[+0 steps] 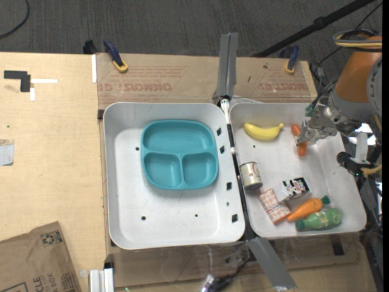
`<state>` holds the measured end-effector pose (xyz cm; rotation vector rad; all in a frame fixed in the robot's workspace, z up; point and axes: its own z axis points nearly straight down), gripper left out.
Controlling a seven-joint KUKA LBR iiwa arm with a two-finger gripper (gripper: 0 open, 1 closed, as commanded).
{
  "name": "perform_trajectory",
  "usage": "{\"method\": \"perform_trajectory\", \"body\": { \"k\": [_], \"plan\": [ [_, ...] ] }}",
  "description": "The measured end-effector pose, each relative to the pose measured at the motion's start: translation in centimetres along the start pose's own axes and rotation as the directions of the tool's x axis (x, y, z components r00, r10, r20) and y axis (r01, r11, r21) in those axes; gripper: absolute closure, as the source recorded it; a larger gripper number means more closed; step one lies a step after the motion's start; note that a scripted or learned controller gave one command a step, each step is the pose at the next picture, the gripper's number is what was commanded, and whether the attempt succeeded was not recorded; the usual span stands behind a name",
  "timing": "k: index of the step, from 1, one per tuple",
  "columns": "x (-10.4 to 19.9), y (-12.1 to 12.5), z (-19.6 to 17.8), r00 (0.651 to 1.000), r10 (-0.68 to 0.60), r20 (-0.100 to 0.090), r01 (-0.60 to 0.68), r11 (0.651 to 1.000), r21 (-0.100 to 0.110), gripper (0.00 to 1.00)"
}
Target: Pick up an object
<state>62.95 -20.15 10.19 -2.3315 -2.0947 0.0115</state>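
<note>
Gripper (302,140) sits low beside the banana (263,130), jaw state cannot be told, no object seen held, so pickup remains outstanding.

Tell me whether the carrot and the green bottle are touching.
Touching. The camera view shows the carrot lying against the top of the green bottle, with no white bin floor between them.

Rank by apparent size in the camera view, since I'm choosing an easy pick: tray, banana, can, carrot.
1. tray
2. banana and carrot, which look alike
3. can
</note>
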Motion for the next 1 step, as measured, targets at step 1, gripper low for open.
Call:
{"method": "perform_trajectory", "body": {
  "k": [1],
  "plan": [
    [3.53,0.4,-11.25,0.996,0.094,0.0,-0.094,0.996,-0.011,1.0]
  ]
}}
